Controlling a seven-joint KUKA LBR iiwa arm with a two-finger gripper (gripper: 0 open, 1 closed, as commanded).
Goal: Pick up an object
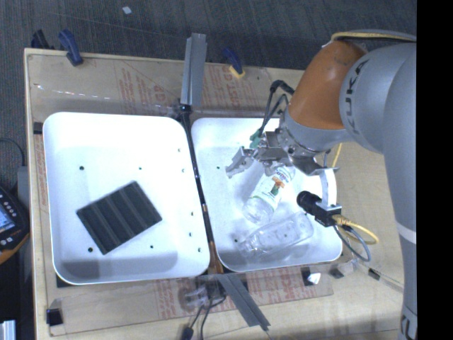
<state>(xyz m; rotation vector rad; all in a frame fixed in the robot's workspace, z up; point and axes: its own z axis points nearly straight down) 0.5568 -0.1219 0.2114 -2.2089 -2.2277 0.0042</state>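
Bottle [267, 194] — right bin [212, 190] | just below fingers [244, 159] | grip state — cannot tell

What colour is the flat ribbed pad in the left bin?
Dark grey to black, with parallel ridges; the ribbed pad shows in the camera view.

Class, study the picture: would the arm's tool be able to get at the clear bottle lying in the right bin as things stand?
Probably yes. The tool hangs over the right bin, just above the clear bottle, and nothing lies across the bottle. A second clear container lies beside it, towards the bin's near wall.
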